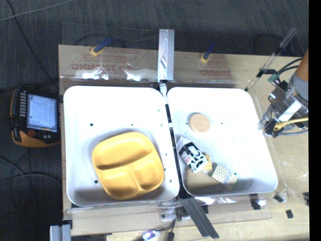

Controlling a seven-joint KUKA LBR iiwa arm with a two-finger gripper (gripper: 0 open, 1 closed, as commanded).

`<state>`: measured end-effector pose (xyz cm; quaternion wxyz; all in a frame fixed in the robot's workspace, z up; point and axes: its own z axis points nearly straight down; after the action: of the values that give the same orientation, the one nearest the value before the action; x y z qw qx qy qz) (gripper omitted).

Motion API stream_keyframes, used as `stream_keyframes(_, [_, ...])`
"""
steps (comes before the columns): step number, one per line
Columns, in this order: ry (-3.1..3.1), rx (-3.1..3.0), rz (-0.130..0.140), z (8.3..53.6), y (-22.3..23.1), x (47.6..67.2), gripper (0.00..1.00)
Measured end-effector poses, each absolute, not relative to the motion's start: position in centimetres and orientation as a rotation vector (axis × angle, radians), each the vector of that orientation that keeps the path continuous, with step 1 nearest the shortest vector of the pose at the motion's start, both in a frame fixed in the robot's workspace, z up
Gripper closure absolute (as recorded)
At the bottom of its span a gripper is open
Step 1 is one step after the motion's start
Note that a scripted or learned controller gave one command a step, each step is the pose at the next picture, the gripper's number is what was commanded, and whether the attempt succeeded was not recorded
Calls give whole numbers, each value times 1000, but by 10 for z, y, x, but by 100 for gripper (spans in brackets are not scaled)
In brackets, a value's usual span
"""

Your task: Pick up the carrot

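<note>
Tan disc [199, 122]: the only piece here that could pass for the carrot, perhaps a slice of one; I cannot confirm this from the view.
Position: flat on the floor of the right bin [251, 134], in its upper middle, apart from the other contents.
Neighbours: a black-and-white item [193, 157] and a patterned packet [223, 174] lie nearer the front wall, well clear of the disc.
Left bin [80, 114]: carries a yellow divided tray [128, 163]; not relevant to the pick.
Handling, judged: likely light, stiff and smooth; not fragile, but it sits low and may skid on the slick bin floor.
Hold, judged: pinch across its width at the rim, coming straight down.
Arm [288, 102]: stands over the tabletop [296, 159], outside the right bin's right wall.
Jaws: cannot tell whether spread or pressed together; nothing seen held.
Relation: the disc lies well to the left of the jaws, with the bin wall between them.
</note>
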<state>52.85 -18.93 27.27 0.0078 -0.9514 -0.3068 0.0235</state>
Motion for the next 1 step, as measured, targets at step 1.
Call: stream_keyframes(1, [-1117, -2933, 12, 262, -152, 497, 100])
